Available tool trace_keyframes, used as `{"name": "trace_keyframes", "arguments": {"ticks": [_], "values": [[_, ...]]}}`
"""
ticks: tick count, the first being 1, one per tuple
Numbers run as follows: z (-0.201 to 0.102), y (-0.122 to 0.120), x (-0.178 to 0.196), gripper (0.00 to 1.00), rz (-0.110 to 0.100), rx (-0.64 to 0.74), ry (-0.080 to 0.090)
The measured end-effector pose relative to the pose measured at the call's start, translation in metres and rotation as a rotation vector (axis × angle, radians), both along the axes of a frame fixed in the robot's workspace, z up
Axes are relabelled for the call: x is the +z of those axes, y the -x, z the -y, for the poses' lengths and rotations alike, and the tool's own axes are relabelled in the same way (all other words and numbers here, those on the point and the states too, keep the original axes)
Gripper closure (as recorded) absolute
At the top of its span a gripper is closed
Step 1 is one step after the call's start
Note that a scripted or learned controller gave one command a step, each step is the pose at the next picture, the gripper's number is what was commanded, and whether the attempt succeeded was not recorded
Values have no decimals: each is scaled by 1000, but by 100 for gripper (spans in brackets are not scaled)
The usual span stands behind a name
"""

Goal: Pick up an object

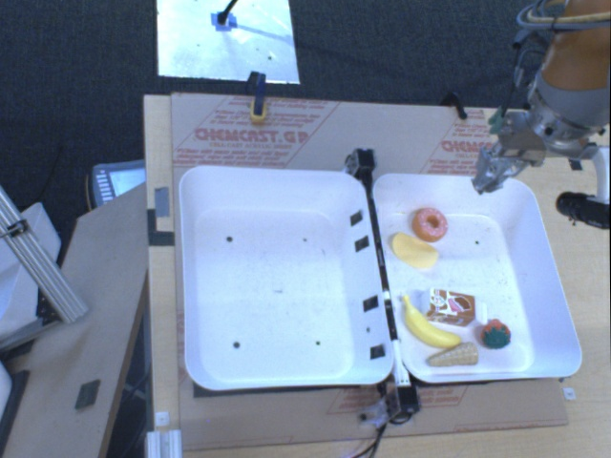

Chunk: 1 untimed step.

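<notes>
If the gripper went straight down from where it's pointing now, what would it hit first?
Probably the right bin, near its far rim: the gripper points down over that back edge, well clear of the donut. Depth is hard to judge.

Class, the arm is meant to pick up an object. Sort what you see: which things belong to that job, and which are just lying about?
Belong to the job:
tool
doughnut
yellow chip-shaped piece
banana
small carton
wedge
strawberry
right bin

Just lying about:
left bin
yellow clamp
cardboard sheet
</notes>
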<state>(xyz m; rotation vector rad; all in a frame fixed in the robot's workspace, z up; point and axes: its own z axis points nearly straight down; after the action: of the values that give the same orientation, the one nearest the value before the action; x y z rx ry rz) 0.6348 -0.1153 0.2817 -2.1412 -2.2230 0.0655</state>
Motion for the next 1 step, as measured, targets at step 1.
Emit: {"name": "trace_keyframes", "arguments": {"ticks": [1], "values": [[0,0,7,100,-6,3,-1]]}}
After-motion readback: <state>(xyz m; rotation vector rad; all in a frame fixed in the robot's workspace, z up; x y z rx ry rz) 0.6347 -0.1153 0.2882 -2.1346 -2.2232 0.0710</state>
